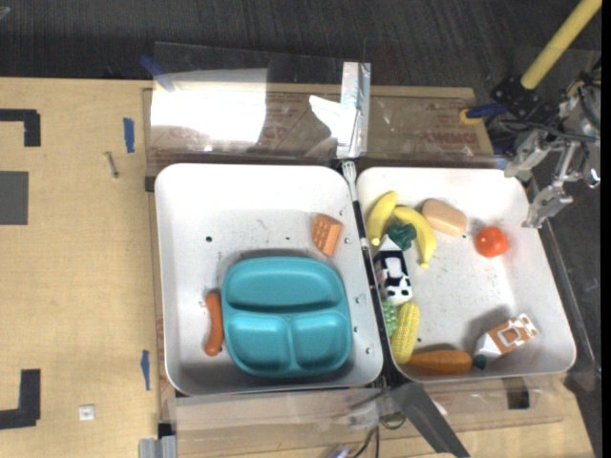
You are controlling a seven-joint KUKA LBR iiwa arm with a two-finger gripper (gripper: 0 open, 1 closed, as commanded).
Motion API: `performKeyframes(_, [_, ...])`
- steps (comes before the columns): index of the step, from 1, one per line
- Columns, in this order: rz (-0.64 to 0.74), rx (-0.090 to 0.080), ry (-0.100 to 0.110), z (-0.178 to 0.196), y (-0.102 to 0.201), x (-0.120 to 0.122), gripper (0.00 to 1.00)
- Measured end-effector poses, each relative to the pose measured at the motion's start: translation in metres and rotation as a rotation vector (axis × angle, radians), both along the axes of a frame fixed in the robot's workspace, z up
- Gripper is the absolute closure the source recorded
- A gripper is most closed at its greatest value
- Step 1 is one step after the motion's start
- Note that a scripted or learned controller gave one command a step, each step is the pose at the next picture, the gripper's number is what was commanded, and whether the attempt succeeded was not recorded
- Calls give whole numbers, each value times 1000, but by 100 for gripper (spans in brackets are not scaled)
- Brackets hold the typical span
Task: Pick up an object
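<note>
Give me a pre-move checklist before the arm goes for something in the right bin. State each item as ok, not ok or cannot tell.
1. Gripper outside the bins, above the right bin's far right corner: ok.
2. Nothing between the fingers: cannot tell, too small and cluttered.
3. Easy target free of neighbours: ok, the tomato sits alone, nearest the gripper.
4. Crowded spots to avoid: not ok, the bananas, cow toy and corn are bunched along the divider.
5. Items near walls: not ok, the carrot and small carton lie near the front rim.
6. Left bin undisturbed, with teal tray, sausage and orange piece: ok.
</note>
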State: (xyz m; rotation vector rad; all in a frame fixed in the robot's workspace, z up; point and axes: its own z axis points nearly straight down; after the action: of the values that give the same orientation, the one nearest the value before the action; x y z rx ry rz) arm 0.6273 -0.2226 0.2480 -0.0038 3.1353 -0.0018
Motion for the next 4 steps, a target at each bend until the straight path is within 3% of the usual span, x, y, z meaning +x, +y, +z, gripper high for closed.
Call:
performKeyframes(1, [234, 2, 7, -116, 0, -63, 0])
performKeyframes(2, [55, -1, -2, -160, 0, -36, 0])
performKeyframes(3, [57, -5, -17, -146, 0, -32, 100])
performKeyframes(4, [206, -5, -9, -33, -1, -35, 100])
